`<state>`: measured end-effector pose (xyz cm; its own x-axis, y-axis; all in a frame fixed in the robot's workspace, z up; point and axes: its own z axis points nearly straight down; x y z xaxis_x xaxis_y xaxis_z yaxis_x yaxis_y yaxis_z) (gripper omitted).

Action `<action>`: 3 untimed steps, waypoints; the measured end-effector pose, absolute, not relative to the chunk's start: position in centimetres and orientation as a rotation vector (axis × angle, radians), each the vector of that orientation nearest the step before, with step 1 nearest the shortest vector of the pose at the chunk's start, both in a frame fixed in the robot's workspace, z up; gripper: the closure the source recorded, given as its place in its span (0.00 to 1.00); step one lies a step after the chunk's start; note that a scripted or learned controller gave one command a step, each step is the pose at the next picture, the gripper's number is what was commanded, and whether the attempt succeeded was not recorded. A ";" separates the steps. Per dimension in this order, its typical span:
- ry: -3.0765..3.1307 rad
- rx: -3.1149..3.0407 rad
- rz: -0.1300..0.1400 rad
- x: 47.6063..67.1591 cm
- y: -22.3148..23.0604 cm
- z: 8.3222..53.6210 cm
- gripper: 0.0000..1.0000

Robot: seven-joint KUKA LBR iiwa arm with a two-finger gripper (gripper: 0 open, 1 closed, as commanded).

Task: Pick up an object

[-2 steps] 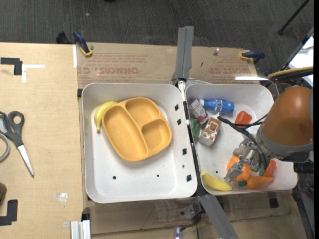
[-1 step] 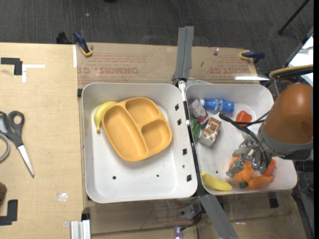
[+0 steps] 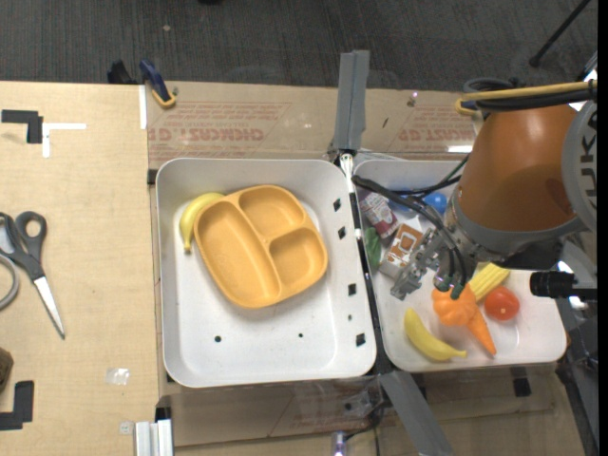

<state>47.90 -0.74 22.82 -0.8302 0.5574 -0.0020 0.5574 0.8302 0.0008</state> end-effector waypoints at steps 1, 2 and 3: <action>3.004 0.914 0.000 47.9 -0.8 22.8 0.00; 2.949 1.083 -0.002 51.2 -3.7 19.1 0.00; 2.902 1.198 -0.001 51.5 -7.3 19.2 0.00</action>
